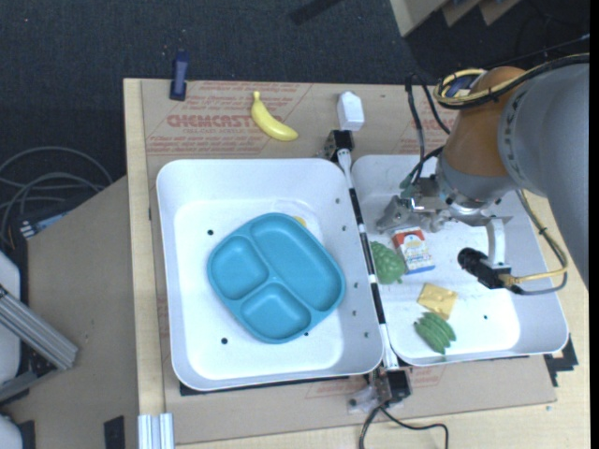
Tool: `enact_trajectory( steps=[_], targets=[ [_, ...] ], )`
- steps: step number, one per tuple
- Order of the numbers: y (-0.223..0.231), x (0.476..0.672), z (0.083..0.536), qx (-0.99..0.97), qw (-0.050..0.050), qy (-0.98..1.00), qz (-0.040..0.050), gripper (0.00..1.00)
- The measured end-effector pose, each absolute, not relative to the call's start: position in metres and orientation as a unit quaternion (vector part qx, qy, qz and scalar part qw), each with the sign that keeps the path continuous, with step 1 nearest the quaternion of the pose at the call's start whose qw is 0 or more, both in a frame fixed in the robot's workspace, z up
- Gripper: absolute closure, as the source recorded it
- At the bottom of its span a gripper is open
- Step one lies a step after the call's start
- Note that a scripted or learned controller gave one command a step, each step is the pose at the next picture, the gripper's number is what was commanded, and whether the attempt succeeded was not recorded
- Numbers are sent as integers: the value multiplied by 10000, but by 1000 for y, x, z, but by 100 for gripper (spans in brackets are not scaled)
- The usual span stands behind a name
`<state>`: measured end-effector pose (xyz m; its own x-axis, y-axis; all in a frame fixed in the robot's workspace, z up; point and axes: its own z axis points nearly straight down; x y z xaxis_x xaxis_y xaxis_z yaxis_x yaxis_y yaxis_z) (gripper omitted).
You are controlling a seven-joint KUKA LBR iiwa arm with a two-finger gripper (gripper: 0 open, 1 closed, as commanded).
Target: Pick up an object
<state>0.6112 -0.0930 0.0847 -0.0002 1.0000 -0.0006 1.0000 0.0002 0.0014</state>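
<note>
In the right bin [524,330] lie several small items. A white carton with red and blue print [413,250] sits near the middle, with a green leafy toy [386,261] just to its left. A yellow wedge [436,298] and a green pod [435,331] lie nearer the front. My gripper [401,217] hangs low over the bin's back left part, just above and behind the carton. The grey arm with its orange band [479,138] rises behind it. Nothing is visibly held.
The left bin [187,195] holds a blue divided plate [273,276]. On the bench behind the bins lie a yellow banana [272,120], a small blue object [179,75] and a white block [351,110]. A black cable fitting [482,267] hangs from the wrist over the right bin.
</note>
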Motion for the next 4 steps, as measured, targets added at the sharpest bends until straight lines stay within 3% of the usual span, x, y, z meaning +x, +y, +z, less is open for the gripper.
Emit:
enact_trajectory(
  steps=[1,2,3,4],
  targets=[
    [-92,587,84,7072,-11,7070,-5,0],
    [-94,601,85,7071,7,7071,3,0],
    [-95,585,85,7072,-11,7070,-5,0],
    [-95,586,94,7075,-6,7067,-1,100]
  ],
)
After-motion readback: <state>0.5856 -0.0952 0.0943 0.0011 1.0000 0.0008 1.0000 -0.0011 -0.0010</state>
